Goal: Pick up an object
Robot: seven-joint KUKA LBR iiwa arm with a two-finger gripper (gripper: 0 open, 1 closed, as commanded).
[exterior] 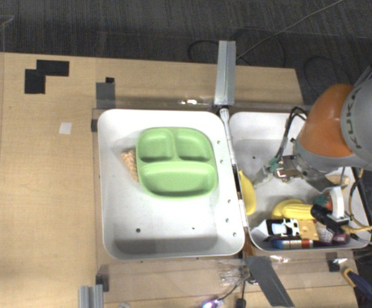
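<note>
My gripper (277,168) hangs low over the middle of the right bin (256,130), on the grey arm with the orange band (327,130) that reaches in from the right. A yellow banana (247,194) lies against this bin's left wall, just below and left of the gripper. A second yellow object (293,208) sits near the bin's front, with a black-and-white item (282,227) and several markers (301,242) beside it. I see nothing between the gripper's tips.
The left bin (118,230) holds a green divided plate (175,161) with a tan, grainy object (130,164) partly tucked under its left edge. A metal post (225,72) stands behind the divider between the bins. Cables run along the right side.
</note>
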